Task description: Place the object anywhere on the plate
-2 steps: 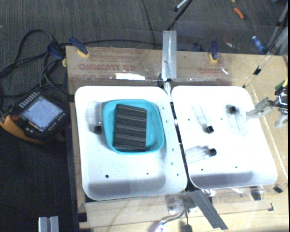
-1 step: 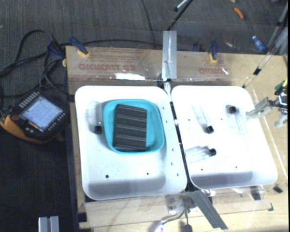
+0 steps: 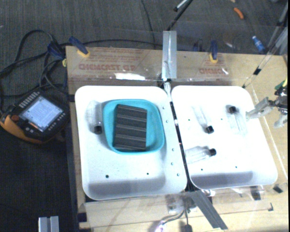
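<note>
A blue plate (image 3: 157, 129) lies in the left bin (image 3: 125, 182), and a dark grey ribbed block (image 3: 130, 127) rests flat in its middle. Just left of the plate, a clear vial with a black cap (image 3: 93, 119) lies on the bin floor. Three similar clear vials lie in the right bin (image 3: 232, 173): one near the centre (image 3: 203, 120), one lower (image 3: 201, 153) and one at the upper right (image 3: 235, 116). My gripper (image 3: 267, 116) hangs at the right bin's right rim. Its pale fingers (image 3: 258, 110) are spread open with nothing between them, right of the upper-right vial.
A handheld pendant with a lit screen (image 3: 36, 116) and cables sit on the floor left of the bench. Clamps (image 3: 79, 50) hold a cardboard sheet behind the bins. A metal strip (image 3: 169, 57) runs along the seam between the bins.
</note>
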Robot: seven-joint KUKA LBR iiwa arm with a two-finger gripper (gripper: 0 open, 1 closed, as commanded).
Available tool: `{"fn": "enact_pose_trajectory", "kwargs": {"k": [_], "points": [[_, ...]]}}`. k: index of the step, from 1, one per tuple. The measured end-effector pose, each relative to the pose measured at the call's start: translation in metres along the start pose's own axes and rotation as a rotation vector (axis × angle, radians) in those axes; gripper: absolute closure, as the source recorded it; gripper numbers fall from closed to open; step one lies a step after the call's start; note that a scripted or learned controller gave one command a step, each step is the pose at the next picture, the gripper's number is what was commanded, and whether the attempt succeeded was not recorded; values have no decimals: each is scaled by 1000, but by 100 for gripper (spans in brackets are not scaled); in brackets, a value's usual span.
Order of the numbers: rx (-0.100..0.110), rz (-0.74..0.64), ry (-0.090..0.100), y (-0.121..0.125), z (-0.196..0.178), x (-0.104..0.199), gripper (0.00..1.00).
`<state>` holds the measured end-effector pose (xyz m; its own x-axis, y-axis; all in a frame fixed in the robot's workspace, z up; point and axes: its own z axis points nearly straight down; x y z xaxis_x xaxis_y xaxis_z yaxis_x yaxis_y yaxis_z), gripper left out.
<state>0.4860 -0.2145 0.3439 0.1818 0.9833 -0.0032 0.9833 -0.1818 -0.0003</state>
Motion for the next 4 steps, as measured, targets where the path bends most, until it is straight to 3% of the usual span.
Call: {"fn": "enact_pose_trajectory", "kwargs": {"k": [4], "points": [[0,0,0,0,0,0,0]]}}
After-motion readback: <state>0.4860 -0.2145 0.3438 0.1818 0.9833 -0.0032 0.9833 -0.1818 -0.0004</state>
